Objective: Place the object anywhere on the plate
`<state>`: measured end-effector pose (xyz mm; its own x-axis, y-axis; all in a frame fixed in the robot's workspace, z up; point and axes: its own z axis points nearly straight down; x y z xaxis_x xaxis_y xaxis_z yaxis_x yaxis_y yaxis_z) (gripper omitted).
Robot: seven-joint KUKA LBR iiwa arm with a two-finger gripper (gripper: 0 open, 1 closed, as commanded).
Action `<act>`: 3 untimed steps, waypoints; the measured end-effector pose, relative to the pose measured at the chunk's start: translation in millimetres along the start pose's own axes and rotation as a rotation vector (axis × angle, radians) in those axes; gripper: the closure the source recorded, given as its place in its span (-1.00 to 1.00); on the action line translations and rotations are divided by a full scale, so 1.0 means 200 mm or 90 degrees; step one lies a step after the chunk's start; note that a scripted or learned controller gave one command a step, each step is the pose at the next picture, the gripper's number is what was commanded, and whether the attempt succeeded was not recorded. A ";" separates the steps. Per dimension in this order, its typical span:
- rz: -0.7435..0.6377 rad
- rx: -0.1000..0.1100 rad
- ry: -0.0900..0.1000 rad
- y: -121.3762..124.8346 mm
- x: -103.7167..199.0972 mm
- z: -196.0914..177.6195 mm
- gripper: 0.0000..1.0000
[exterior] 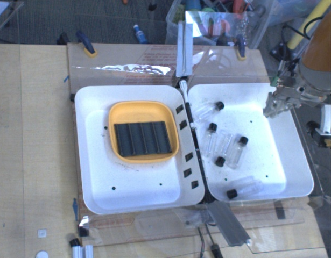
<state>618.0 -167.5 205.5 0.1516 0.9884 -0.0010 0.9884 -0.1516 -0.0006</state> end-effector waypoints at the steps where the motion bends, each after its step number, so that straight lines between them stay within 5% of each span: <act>1: -0.100 -0.003 -0.001 0.27 -0.15 -0.21 1.00; 3: -0.453 -0.006 -0.003 0.28 -0.23 -0.94 1.00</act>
<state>667.2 -221.9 392.6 -0.5304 0.8477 -0.0075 0.8477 0.5305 0.0058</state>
